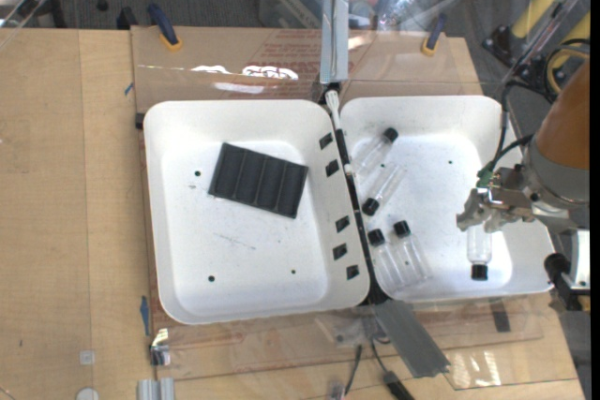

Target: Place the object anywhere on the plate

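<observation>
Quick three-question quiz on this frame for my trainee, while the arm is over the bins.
1. True or false: the plate lies in the same bin as the vials.
2. The gripper hangs over which bin: A left, B right?
3. Fill in: the vial caps are coloured ____.
Key: 1 false, it lies in the left bin; 2 B, the right bin; 3 black.

Arm (572, 145) cropped at right edge
</observation>
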Robot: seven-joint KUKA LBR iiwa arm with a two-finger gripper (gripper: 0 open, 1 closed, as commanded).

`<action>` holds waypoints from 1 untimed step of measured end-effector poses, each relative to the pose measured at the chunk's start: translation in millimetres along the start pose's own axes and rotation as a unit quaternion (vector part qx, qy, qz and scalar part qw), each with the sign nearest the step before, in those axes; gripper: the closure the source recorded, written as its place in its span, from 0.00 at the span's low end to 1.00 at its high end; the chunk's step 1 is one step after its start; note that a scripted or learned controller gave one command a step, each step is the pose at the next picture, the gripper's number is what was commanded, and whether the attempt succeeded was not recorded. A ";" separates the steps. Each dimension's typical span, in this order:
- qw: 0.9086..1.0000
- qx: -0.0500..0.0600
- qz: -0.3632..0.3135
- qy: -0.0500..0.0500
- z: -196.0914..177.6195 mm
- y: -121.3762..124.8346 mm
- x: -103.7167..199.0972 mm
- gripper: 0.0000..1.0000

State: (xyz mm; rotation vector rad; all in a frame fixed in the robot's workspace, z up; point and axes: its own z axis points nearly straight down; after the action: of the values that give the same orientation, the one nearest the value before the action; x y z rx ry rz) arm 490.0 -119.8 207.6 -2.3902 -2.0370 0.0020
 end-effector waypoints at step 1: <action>1.000 0.000 0.000 0.000 0.0 0.0 0.0 0.00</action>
State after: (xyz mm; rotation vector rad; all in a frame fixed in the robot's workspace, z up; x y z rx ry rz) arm 490.0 -119.8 207.6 -2.3902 -2.0370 0.0019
